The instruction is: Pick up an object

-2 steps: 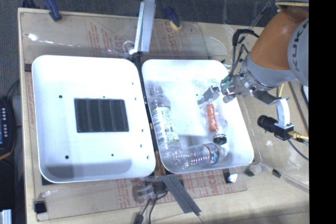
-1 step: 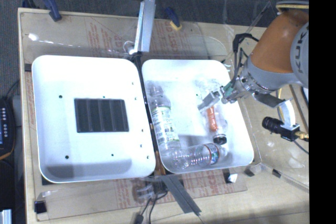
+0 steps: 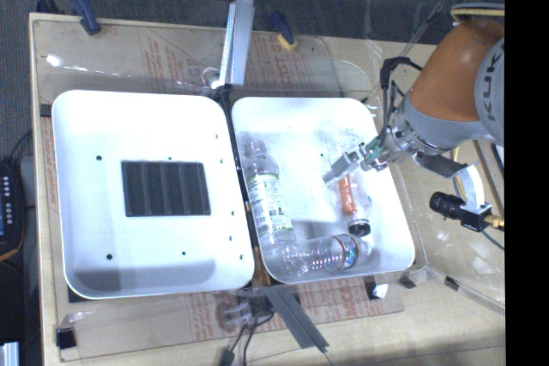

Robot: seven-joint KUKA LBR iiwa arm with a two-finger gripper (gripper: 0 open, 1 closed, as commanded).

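In the right bin my gripper hangs low, reaching in from the right. Just below its tip lies a small orange bottle with a black cap, pointing toward the bin's front. Nothing is seen held by the gripper. A clear water bottle with a white label lies along the bin's left wall. A second clear bottle lies crosswise along the front wall. A crumpled clear plastic piece sits behind the gripper.
The left bin holds a black ridged rectangular block near its middle. A metal post stands behind the seam between the bins. Blue clamps grip the bench's back edge.
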